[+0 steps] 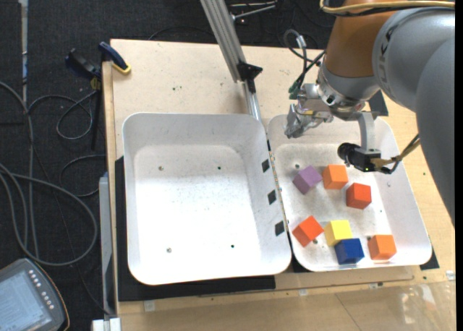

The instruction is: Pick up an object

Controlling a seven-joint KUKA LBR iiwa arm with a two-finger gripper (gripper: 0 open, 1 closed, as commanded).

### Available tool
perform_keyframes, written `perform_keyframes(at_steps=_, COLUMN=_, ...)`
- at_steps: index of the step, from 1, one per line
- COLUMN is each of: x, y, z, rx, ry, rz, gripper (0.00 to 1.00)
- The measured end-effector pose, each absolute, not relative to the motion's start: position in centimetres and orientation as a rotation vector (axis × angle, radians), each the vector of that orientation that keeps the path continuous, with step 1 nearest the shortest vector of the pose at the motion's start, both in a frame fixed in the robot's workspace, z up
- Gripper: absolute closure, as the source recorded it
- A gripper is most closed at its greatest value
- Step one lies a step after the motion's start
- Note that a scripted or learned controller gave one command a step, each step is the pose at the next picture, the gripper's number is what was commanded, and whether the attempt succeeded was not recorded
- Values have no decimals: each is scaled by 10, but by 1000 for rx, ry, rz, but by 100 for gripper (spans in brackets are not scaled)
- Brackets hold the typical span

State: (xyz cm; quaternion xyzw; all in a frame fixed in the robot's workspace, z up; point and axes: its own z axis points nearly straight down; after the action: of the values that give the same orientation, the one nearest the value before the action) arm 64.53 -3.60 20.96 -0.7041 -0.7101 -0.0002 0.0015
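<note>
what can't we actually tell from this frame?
- Pincer: small and blurred in the camera view, above the far edge of the right bin; its grip state is unreadable.
- Yellow block: its near side is covered by the blue block.
- Arm: cut off by the right edge of the view.
- Grey device: cut off by the bottom-left corner.
- Far right rim of the right bin: hidden under the arm and a black cable.

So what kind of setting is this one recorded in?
Most likely a robotics lab or test bench, not a home or factory line. A grey arm reaches over two white bins on a plywood bench, small coloured blocks lie in the right bin, and loose cables trail across the dark floor.
</note>
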Motion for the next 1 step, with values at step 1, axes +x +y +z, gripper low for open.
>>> perform_keyframes(at_steps=1, x=643, y=12, z=208, rx=-2211, ry=-2229, rz=-1, gripper=100)
